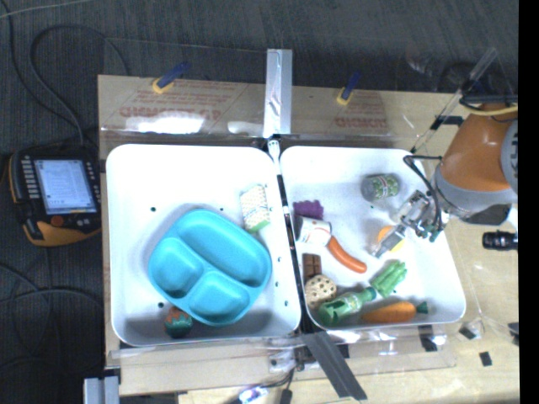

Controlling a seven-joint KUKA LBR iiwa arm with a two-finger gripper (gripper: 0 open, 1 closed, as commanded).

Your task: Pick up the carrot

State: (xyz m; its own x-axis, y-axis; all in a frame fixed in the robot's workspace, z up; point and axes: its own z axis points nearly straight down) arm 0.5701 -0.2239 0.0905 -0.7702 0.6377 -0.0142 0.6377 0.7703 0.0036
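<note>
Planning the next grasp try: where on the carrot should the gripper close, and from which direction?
Grip the carrot mid-body from above, fingers across its width. It lies flat along the right bin's front wall, green top towards the right; the green bottle crowds its left end.

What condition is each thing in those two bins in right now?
Carrot: lying flat near the right bin's front wall, untouched.
Sausage: lying at a slant, mid-bin.
Blue tray: upright in the left bin.
Gripper: low over the right bin, away from the carrot.
</note>
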